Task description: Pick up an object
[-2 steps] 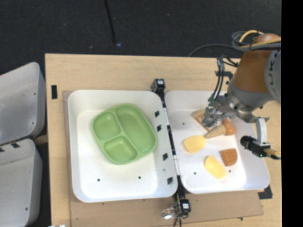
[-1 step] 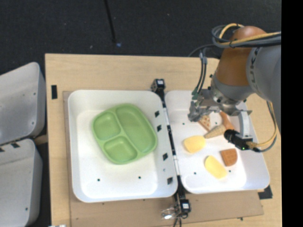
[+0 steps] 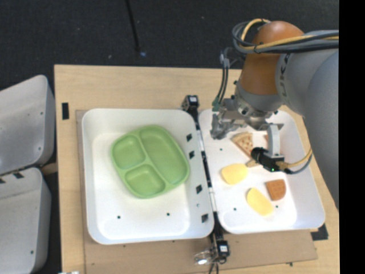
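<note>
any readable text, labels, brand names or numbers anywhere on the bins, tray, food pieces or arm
No legible text, none to quote.
The green three-compartment plastic tray, the two shallow white bins, the yellow and brown food pieces and the grey arm with its orange band carry no visible lettering.

Wooden bench (image 3: 68,90) bearing two white bins (image 3: 102,221)

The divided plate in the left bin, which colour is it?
Light green; the divided plate shows plainly in the camera view, lying in the left white bin.
</note>
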Available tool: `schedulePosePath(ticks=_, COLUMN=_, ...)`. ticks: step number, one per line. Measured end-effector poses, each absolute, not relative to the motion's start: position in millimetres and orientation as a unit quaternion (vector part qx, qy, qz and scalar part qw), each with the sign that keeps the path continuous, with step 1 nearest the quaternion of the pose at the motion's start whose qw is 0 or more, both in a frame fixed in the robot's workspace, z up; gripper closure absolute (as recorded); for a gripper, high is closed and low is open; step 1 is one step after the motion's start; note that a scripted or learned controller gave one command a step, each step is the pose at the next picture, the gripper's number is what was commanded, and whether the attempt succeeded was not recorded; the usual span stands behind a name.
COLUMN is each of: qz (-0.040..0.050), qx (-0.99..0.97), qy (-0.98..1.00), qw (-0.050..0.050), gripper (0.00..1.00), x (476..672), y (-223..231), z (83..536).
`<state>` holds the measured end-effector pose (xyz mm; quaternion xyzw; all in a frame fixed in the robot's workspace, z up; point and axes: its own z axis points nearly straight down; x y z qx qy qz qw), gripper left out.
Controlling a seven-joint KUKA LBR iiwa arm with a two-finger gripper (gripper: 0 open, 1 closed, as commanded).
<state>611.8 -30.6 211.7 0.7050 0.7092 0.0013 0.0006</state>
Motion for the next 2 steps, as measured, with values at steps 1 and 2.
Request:
schedulePosePath(ticks=1, qz=0.0018, qx=0.705, qy=0.709, qw=0.001, gripper=1.00, x=630.6, y=13, z=227)
schedulePosePath(ticks=2, qz=0.0013, qx=0.705, qy=0.709, qw=0.000, gripper=1.00, x=635.5, y=58, z=241)
